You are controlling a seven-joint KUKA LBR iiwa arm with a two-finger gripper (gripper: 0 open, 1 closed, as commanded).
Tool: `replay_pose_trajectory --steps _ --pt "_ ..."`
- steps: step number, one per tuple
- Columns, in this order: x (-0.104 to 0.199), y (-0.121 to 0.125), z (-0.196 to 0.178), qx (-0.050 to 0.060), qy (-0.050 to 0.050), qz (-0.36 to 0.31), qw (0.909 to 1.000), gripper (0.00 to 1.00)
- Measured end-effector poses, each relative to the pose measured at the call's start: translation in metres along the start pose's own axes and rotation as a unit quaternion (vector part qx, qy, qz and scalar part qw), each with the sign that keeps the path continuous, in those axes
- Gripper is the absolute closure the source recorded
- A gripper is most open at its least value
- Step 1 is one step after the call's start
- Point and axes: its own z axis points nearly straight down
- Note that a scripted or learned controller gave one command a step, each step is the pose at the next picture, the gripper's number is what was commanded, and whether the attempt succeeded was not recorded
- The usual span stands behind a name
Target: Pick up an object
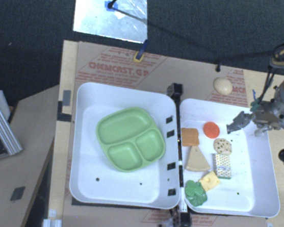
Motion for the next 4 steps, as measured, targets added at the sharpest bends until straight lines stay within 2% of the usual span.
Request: replay_pose_trajectory --steps 1,4 --pt "0.000 0.002 -0.006 -0.005 -0.001 -0.001 1.0000 0.00" --pt "0.013 0.000 0.145 -0.003 0.000 0.000 1.0000 0.00"
